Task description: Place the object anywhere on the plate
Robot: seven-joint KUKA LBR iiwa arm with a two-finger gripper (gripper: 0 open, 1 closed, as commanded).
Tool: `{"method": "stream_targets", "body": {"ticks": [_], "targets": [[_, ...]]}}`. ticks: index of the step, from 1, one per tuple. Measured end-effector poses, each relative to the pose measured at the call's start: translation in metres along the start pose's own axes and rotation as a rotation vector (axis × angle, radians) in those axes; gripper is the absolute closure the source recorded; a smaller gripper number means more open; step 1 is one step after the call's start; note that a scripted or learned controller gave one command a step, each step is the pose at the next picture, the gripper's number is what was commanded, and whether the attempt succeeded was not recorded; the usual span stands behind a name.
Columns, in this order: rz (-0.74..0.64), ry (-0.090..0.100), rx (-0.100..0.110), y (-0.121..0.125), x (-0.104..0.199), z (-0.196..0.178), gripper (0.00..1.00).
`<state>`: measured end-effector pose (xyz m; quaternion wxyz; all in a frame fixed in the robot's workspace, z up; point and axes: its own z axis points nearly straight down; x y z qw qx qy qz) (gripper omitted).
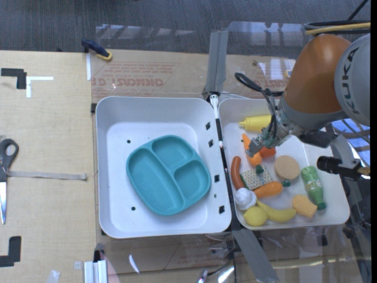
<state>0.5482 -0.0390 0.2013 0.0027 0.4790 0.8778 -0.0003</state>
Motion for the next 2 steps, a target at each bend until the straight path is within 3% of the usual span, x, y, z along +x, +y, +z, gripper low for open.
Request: {"method": "stream_targets", "body": {"ticks": [1, 2], "targets": [[0.054, 0.005, 0.002, 0.0087, 0.0675, -0.0193, 1.00], [0.054, 0.004, 0.002, 0.0087, 0.0674, -0.0193, 0.00]]}}
